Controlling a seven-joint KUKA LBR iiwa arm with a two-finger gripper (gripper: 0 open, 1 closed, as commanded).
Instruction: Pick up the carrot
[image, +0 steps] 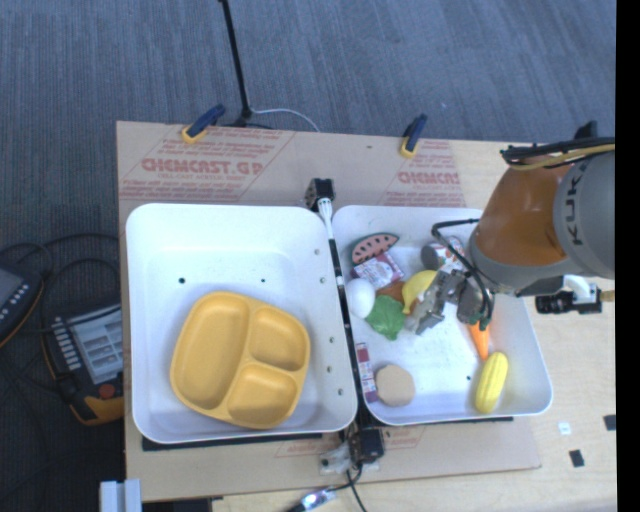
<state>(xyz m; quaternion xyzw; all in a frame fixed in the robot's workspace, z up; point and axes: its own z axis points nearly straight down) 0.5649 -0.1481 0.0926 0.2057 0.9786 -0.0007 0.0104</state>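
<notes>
Pincer (432, 308): low in the right bin (520, 400), over green and yellow toys; spread of its tips cannot be told.
Carrot (481, 340): just right of the pincer, lying lengthwise on the bin floor, top end tucked under the wrist.
Neighbours: yellow corn (490, 381) touching below; green leafy toy (386, 315) left.
Handling: likely light, stiff, smooth plastic; tapered, so slippery.
Hold: across the thicker middle, clear of the corn.
</notes>
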